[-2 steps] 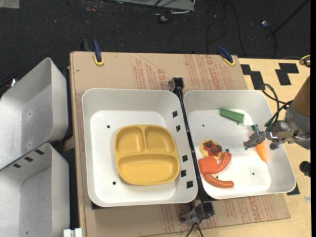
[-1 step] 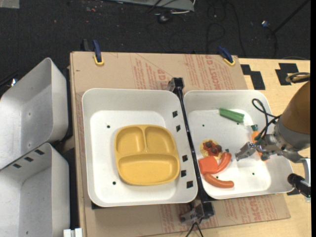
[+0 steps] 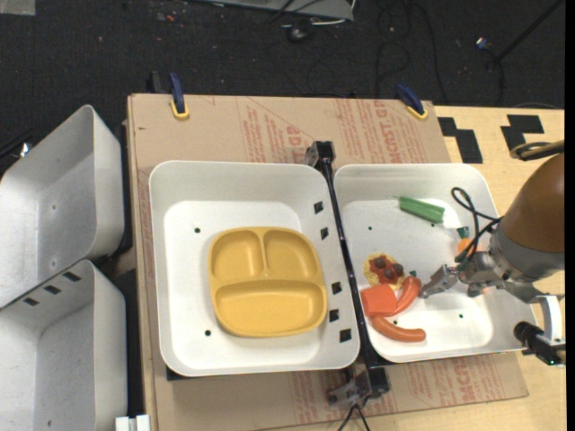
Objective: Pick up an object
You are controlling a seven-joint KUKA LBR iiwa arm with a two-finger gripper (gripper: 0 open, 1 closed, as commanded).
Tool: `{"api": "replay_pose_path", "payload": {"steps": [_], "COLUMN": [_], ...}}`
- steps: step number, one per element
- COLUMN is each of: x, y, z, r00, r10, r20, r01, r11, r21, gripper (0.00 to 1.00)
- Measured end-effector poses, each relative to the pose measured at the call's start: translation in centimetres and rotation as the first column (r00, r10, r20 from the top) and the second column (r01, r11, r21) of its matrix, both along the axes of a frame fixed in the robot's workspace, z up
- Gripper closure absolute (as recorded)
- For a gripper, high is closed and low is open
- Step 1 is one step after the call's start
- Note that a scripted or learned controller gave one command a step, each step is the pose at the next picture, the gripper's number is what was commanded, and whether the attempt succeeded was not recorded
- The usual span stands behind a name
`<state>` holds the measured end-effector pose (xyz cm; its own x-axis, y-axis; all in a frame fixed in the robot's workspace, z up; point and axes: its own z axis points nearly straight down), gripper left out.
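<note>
Sausage [image 3: 409, 292] lies just beside the fingers [image 3: 440, 281], right bin [image 3: 467, 335].

The arm [image 3: 537, 227] ends in a rounded orange band with a grey ring beneath it — dull metal at the wrist. Thin black cables [image 3: 469, 206] loop beside it, and a small grey metal gripper [image 3: 442, 281] juts out.

Gripper [image 3: 437, 283] in right bin [image 3: 476, 330] (beside red sausage [image 3: 406, 292])
</note>
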<state>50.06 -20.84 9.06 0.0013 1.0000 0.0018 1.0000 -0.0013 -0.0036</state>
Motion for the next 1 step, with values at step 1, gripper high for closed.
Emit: {"api": "replay_pose_path", "payload": {"steps": [1], "x": [0.07], "y": [-0.03], "z": [1.16], "r00": [1.0], "r10": [-0.001], "r20": [0.003], "r01": [0.001], "r11": [1.0], "r21": [-0.002], "gripper": [1.0]}}
